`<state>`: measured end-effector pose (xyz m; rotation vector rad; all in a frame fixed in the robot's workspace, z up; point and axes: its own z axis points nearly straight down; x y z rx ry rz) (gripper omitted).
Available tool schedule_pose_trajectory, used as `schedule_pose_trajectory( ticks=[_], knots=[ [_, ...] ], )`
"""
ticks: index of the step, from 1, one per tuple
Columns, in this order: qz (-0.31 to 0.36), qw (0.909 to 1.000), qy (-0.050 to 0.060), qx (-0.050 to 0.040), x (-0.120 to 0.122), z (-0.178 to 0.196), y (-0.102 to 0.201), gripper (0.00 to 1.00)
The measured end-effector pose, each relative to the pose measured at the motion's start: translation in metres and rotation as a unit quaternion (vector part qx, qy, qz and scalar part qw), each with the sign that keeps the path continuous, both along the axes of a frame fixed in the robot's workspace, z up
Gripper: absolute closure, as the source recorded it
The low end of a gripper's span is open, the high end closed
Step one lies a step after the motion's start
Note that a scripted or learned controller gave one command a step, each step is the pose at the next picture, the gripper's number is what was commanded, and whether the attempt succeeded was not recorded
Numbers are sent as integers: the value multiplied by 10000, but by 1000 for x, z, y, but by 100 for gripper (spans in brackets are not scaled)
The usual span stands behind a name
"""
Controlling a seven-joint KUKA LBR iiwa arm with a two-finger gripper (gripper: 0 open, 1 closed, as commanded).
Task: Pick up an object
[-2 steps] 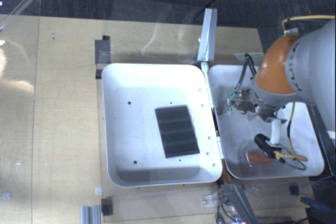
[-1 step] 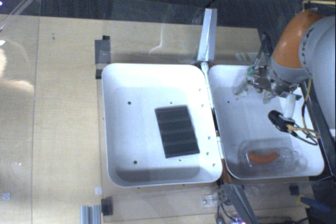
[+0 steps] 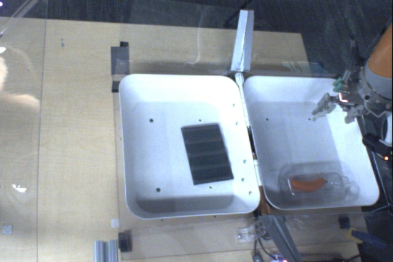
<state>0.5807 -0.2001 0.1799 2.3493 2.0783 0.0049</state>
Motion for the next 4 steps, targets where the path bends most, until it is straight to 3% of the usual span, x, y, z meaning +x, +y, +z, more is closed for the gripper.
schedule_pose_trajectory(
  ticks=[1,2,3,4],
  knots=[
    [1617,9868,-26,-9,-75,-90,22,0],
    [1913,9815,-41,-5,5,-90,95,0],
    [2633,9647,-5,-17,19,-40,62,0],
    [2223,9750,-28,-14,39,-91,104,0]
  ],
)
